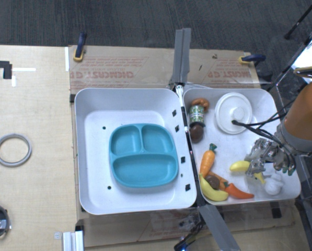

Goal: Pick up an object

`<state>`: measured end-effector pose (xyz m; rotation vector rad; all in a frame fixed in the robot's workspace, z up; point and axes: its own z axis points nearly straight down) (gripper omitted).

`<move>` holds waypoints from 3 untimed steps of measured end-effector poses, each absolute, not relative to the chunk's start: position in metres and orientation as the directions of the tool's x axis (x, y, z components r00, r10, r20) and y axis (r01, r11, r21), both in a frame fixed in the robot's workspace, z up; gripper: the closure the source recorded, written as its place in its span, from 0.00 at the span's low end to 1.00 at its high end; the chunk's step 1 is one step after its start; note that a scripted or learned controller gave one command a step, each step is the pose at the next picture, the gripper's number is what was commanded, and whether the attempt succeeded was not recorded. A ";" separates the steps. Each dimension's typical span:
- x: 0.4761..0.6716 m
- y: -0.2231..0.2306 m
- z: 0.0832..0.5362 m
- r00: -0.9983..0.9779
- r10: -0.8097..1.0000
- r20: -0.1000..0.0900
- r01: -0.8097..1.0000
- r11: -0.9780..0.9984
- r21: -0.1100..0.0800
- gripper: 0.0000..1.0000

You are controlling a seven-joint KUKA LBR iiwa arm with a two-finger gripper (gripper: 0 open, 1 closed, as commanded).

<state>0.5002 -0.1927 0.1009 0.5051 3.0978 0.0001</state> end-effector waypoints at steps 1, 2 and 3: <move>0.530 -0.101 0.201 -0.915 0.404 -0.004 0.404 0.915 0.001 1.00; 0.549 -0.092 0.291 -0.865 0.502 -0.003 0.502 0.865 0.000 1.00; 0.574 -0.105 0.103 -0.922 0.388 -0.005 0.388 0.922 0.001 1.00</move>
